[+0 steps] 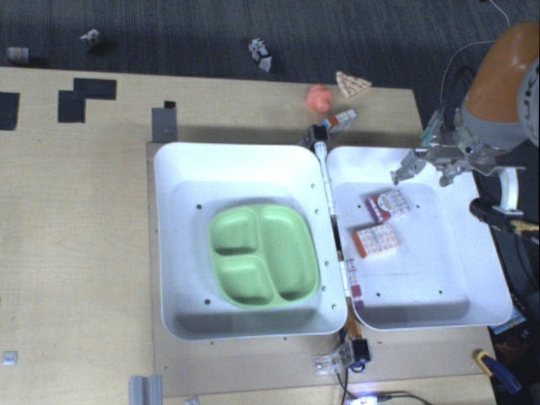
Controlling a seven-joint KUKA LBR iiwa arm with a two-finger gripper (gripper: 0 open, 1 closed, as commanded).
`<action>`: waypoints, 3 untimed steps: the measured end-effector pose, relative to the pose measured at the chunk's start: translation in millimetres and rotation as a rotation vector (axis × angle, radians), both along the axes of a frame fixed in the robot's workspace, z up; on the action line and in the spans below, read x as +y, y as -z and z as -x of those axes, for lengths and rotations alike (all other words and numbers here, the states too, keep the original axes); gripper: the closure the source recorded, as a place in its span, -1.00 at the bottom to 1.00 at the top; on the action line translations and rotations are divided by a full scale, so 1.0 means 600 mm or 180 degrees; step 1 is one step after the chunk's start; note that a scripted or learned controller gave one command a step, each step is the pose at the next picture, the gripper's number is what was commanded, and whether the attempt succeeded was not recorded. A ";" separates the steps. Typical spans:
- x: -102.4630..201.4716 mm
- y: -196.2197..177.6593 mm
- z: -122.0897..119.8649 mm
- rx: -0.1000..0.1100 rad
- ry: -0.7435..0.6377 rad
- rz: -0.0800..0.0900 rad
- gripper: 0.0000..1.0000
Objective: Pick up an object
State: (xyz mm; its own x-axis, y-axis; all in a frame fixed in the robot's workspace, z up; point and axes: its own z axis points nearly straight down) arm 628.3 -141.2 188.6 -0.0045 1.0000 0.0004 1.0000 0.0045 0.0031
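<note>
- Camera view from above the tabletop (76, 251) shows two white bins side by side; the left bin (181, 192) carries a green divided tray (263, 256), and the right bin (456, 268) carries two small packets.
- The tool (426, 165) sits over the far right part of the right bin, near its upper rim, at the end of the grey arm (506, 91) with the orange band; its fingers appear spread apart with nothing between them, though they are small and somewhat blurred.
- As a judgement, the task is at an early stage; no object is lifted, both packets lie flat on the bin floor, and the approach, descent, closing and lift are all left to do.
- The nearer candidate, a white and red packet (386, 204), lies just below and left of the tool; its long axis runs slantwise, from lower left to upper right.
- An orange packet (376, 241) lies just beside it, toward the near edge; its long axis runs roughly left to right with a slight tilt, and the two look close together, perhaps touching at a corner; I cannot tell.
</note>
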 end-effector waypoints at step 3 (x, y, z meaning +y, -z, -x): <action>0.166 0.003 -0.070 -0.0012 -0.0005 -0.0003 1.00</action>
State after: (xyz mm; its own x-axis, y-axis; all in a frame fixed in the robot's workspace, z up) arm 670.2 -41.6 186.6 -0.0062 1.0000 0.0014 1.0000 0.0061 0.0070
